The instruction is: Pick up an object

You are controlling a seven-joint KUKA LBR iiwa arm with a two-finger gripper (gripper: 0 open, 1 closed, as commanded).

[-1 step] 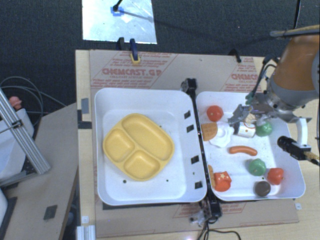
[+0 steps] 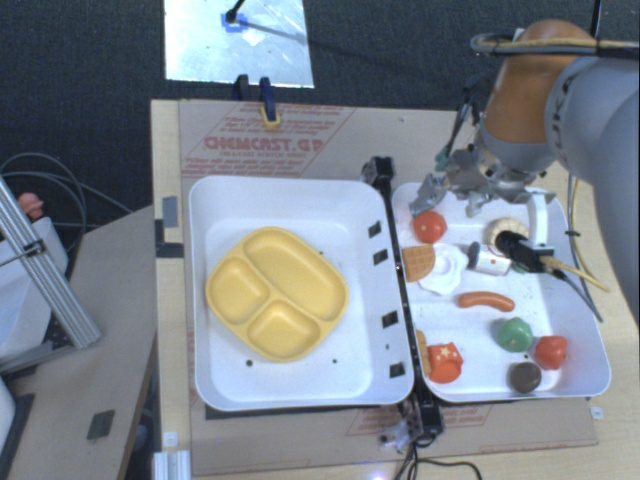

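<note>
1. The tomato [image 2: 430, 226], small, red and round, lies at the back left of the right bin [image 2: 470, 333], close to the wall shared with the left bin [image 2: 300, 203]. It is the piece nearest the gripper, and so the likely pick.
2. It looks like a toy: probably light, hard and smooth, with nothing to crush. The risk is that a round skin squirts sideways out of a pinch. The sound hold is across its widest middle, coming down from straight above.
3. The gripper [image 2: 450, 198] hangs just behind and to the right of the tomato. Its two grey fingers are spread wide, with nothing between them. It appears to be above the tomato and not touching it, though the height is hard to judge from this slant.
4. A tan wafer [image 2: 418, 263] and a white egg [image 2: 445, 271] lie just in front of the tomato, touching each other. Bare floor shows between them and the tomato, so there is room to close on it. A pale bun [image 2: 503, 230] sits to the right.
5. Further forward lie a sausage [image 2: 486, 301], a green ball [image 2: 516, 334], a red ball [image 2: 551, 350], a brown lump [image 2: 524, 376] and a red-orange piece [image 2: 443, 362] at the front left corner.
6. The left bin holds a yellow three-part plate [image 2: 276, 293], well apart from the arm.
</note>
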